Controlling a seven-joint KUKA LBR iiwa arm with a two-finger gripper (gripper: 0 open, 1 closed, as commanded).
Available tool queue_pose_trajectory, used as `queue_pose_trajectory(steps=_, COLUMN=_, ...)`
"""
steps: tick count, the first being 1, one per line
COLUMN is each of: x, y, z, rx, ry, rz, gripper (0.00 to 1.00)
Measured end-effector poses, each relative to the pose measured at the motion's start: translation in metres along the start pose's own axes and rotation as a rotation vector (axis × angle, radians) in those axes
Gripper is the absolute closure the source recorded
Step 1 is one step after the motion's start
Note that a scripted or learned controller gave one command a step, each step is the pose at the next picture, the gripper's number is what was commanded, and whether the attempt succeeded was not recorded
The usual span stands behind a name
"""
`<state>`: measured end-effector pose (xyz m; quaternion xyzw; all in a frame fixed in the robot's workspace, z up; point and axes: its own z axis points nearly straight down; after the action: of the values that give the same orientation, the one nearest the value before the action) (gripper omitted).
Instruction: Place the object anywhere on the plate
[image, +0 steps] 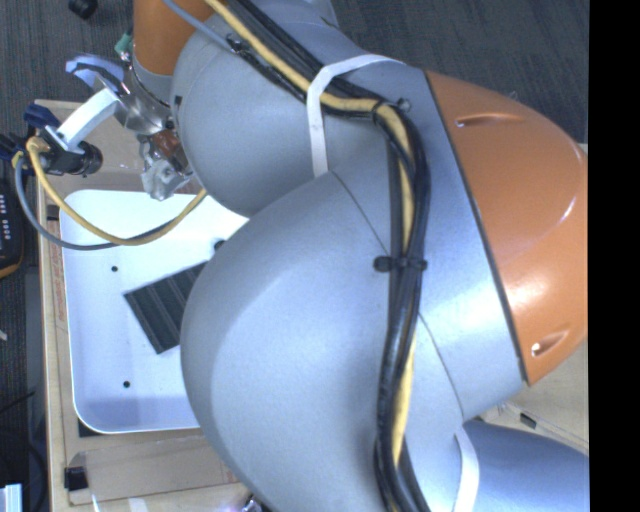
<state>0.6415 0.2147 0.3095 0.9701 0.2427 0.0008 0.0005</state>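
Observation:
My grey arm (330, 300) covers most of the camera view, with its orange band (510, 230) at the right. The gripper (158, 172) shows at the upper left, over the far edge of the left white bin (95, 330). A dark ribbed rectangular object (160, 305) lies flat on the bin floor, partly hidden under the arm. The gripper is well apart from it, toward the far edge of the bin.
A yellow cable (110, 238) loops from the wrist across the bin's far end. A blue and white fitting (75, 120) sticks out at the upper left. The wooden bench edge (110, 470) runs along the bin's near side.

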Motion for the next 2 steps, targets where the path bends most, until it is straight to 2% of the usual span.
queue_pose_trajectory(steps=1, x=-0.039, y=-0.023, z=-0.074, rx=-0.002, ry=0.001, rz=0.196, gripper=1.0)
queue_pose_trajectory(steps=2, x=-0.098, y=-0.054, z=-0.119, rx=-0.004, ry=0.004, rz=0.284, gripper=1.0)
